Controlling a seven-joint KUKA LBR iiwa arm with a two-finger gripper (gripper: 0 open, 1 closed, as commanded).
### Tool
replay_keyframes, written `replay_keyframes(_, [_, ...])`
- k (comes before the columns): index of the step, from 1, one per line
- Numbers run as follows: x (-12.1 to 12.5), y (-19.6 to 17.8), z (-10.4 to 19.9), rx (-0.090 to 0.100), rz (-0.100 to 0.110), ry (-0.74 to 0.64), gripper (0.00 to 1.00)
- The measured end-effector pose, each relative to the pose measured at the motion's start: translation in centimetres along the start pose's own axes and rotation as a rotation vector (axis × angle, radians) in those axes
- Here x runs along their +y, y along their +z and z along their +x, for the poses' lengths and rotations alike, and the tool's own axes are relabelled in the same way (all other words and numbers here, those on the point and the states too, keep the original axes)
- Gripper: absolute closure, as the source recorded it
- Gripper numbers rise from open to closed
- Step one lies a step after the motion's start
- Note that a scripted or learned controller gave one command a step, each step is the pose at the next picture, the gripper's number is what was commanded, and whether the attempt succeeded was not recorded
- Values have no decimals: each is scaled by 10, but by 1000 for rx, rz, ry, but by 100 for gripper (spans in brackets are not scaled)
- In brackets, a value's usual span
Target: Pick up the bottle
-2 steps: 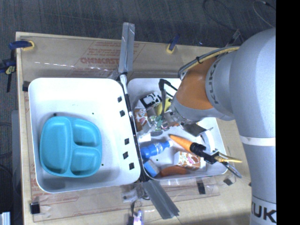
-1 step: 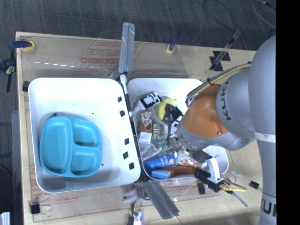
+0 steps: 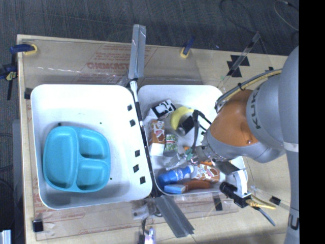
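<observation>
Camera view looks down on a pale wooden bench (image 3: 76, 55) standing on dark carpet (image 3: 76, 9). Take the right-hand white bin (image 3: 203, 91) as the mark. Just beside it, wall against wall, sits the other white bin (image 3: 76, 93), which holds a blue divided plate (image 3: 76, 158). Inside the right-hand bin lies a clutter: a blue bottle (image 3: 175, 176) on its side near that bin's front wall, a yellow object (image 3: 179, 117) toward its back, and printed packets (image 3: 158, 133) between them. The gripper (image 3: 192, 155) hangs over that bin's middle, close above the bottle. From here I cannot tell whether it is open or closed, or whether it grips anything.
</observation>
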State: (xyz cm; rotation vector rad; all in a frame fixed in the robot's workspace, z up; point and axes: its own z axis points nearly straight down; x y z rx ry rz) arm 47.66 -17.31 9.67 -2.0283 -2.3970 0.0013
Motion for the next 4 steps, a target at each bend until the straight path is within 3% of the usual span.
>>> replay_keyframes(1, [17,-35,24,-1,-2,-170,0])
replay_keyframes(2, [8,-4,44,-7,-3,-220,0])
replay_keyframes(3, [3,-9,24,0,1,94,0])
replay_keyframes(4, [3,-9,24,0,1,94,0])
